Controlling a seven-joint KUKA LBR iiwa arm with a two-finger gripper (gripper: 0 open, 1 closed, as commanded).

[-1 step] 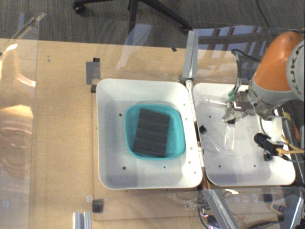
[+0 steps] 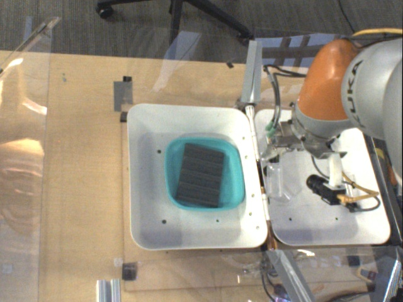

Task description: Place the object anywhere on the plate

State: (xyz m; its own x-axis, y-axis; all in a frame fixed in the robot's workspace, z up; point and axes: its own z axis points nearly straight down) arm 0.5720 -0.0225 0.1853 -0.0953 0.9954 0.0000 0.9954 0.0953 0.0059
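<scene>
In the camera view, a dark ribbed slab (image 2: 201, 174) lay flat on the teal plate (image 2: 236, 190) in the left bin (image 2: 145, 225), slightly skewed to the plate's edges. It looked like a grooved charcoal block, matte, probably light and fairly stiff, not fragile; I judged its long sides the best place to pinch it. The arm (image 2: 343, 87) hung over the right bin (image 2: 371, 228), beside the divider. Whether the jaws were spread or pressed together could not be told.
</scene>
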